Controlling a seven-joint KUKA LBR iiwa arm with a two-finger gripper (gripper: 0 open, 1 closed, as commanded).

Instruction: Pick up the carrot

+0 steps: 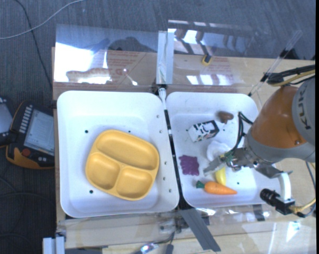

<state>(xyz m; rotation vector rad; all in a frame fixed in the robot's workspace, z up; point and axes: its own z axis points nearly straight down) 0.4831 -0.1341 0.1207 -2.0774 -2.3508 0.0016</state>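
The carrot point(219, 189), orange with a green stub at its left end, lies flat near the front wall of the right bin point(249, 196). My gripper point(220, 164) hangs just behind it, over a small yellow piece point(221, 175) that lies against the carrot's back side. The gripper looks apart from the carrot, with nothing seen in its grasp. The grey arm with its orange band point(278, 125) reaches in from the right and hides part of the bin's right side.
The right bin also holds a purple grape bunch point(189, 164), a black-and-white carton point(203, 130), a brown piece point(225, 116) and a white object point(217, 150). A yellow divided plate point(122, 163) sits in the left bin point(74, 110).
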